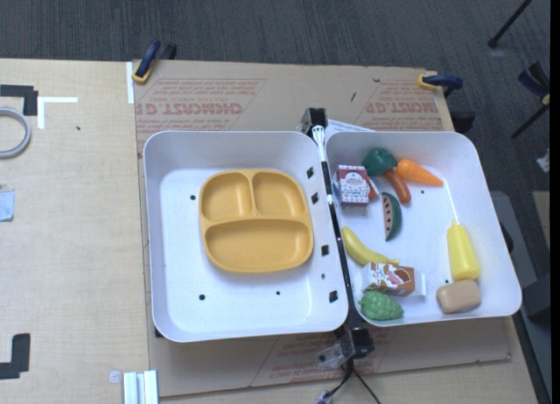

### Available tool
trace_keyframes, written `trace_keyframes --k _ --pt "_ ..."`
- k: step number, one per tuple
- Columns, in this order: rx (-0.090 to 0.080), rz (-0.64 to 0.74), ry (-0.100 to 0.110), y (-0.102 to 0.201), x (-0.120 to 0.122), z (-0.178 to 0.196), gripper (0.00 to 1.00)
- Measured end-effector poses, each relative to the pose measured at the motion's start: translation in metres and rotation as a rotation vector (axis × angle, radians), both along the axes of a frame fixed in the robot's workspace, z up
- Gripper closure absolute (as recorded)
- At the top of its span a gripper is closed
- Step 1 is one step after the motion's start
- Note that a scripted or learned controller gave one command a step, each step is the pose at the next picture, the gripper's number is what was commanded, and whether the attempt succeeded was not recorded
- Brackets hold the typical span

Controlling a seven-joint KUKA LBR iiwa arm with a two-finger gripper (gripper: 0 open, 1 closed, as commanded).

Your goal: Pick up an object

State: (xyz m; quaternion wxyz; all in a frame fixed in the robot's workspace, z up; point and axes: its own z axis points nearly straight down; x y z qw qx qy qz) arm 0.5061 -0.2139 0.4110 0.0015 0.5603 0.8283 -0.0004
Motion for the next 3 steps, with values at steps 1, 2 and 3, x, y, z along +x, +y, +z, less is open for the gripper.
trace_keyframes --k 1,2,3 --pt "-0.003 0.002 -0.004 0.000 0.001 0.010 1.00" --pt "-0.005 0.004 -0.007 0.000 0.003 0.020 1.00" --pt "-0.008 0.005 -0.011 -0.001 0.004 0.030 1.00"
